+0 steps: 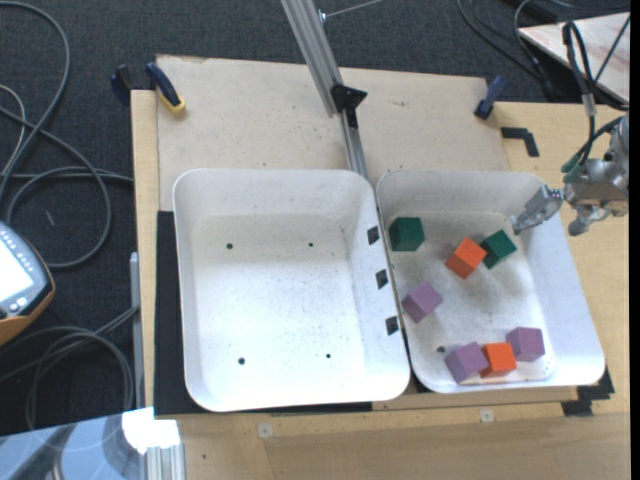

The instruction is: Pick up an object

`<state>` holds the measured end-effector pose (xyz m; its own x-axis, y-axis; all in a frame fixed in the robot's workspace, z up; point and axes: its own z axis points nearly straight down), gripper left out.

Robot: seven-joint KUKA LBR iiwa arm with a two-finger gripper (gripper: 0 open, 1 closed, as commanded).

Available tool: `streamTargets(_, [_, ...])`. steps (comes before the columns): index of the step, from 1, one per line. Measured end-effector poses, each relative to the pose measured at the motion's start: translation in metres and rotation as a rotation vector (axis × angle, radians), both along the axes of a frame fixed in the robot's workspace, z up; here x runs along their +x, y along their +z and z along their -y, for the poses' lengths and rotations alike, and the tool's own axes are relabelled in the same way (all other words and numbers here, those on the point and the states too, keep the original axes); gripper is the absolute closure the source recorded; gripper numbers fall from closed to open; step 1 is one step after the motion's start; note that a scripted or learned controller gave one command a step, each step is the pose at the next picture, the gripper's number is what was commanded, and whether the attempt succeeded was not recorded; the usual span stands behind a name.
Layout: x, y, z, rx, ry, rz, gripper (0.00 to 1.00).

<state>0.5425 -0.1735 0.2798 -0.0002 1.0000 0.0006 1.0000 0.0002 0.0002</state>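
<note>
The gripper [535, 215] hangs over the right bin's [570, 278] far rim; whether it is released or clenched I cannot tell. Nearest, just below-left, a dark green block [498, 247] touches an orange block [466, 257]. Judged best: descend squarely over green, avoiding its neighbour.

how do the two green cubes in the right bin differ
The left green cube sits alone near the bin's far left corner; the right green cube touches an orange cube. The left one looks brighter green, the right one darker. The right one lies closer to the gripper. Both are small blocks of similar size in the right bin.
</note>
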Motion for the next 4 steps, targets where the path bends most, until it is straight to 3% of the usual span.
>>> streamTargets(1, [0.014,-0.097,0.034,0.001,-0.002,-0.008,0.00])
streamTargets(2, [0.052,-0.162,0.040,-0.006,-0.001,0.013,0.00])
streamTargets(3, [0.133,-0.179,0.043,0.003,0.001,-0.009,0.00])
streamTargets(4, [0.132,-0.179,0.043,0.003,0.002,-0.006,0.00])
